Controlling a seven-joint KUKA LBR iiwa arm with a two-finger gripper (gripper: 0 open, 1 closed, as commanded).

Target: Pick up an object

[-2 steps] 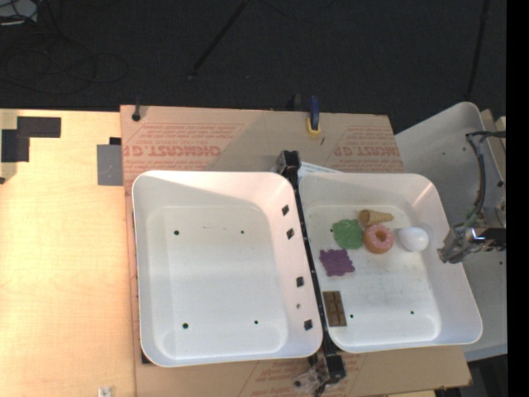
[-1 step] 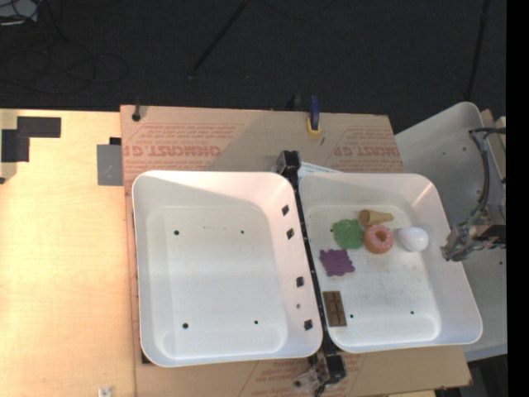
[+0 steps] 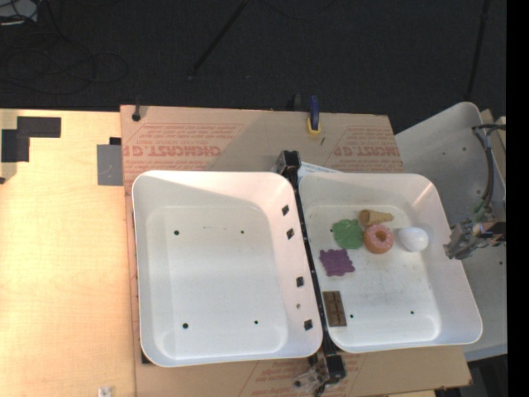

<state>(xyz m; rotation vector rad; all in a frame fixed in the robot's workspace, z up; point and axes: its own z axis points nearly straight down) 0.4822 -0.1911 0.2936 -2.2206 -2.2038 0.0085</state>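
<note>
The right bin point(image 3: 430, 321) holds several small objects in its far half. A green leafy piece point(image 3: 348, 233) lies beside a pink donut point(image 3: 378, 239), and a white egg-shaped ball point(image 3: 412, 239) sits just right of the donut. A tan cone point(image 3: 376, 217) rests behind them. A purple flat piece point(image 3: 336, 261) lies in front of the green one. A brown rectangular block point(image 3: 333, 308) sits near the bin's left wall, closer to the front.
The left bin point(image 3: 165, 222) stands beside the right one on a cardboard sheet point(image 3: 207, 143). A blue clamp point(image 3: 313, 115) sits at the cardboard's far edge. A white mounting plate point(image 3: 446, 143) and a cable bundle point(image 3: 471, 240) lie off the right bin's right side.
</note>
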